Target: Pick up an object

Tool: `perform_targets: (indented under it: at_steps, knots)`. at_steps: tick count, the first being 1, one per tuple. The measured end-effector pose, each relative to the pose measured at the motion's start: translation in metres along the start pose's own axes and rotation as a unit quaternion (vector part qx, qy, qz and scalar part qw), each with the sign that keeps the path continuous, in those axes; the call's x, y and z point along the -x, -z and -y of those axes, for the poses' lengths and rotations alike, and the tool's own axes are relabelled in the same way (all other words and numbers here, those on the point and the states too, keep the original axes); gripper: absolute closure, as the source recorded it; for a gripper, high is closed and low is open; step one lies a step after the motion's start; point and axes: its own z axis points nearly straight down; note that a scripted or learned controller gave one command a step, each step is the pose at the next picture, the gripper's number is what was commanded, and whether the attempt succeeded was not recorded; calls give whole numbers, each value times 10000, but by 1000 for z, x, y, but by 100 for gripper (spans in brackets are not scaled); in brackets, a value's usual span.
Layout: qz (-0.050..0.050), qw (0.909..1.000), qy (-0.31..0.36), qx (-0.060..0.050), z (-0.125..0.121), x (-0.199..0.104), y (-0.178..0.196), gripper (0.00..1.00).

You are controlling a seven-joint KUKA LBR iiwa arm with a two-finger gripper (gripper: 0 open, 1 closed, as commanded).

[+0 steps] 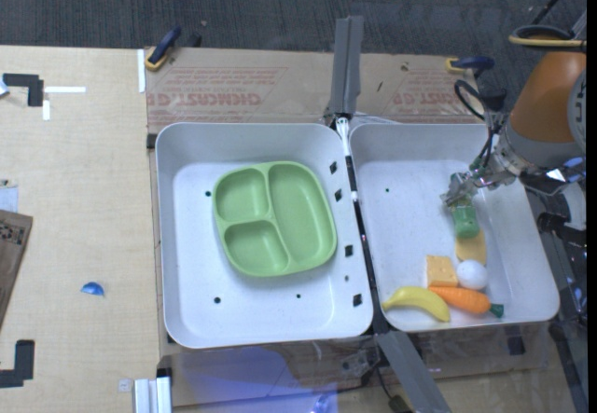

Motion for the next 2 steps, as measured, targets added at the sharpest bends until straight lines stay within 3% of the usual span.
perform_targets:
  at_steps: [1,2]
  knots:
    - [6,10000,-13,7,0,1,9,100]
    - [6,9969,-792,-2,-37,-35,106,100]
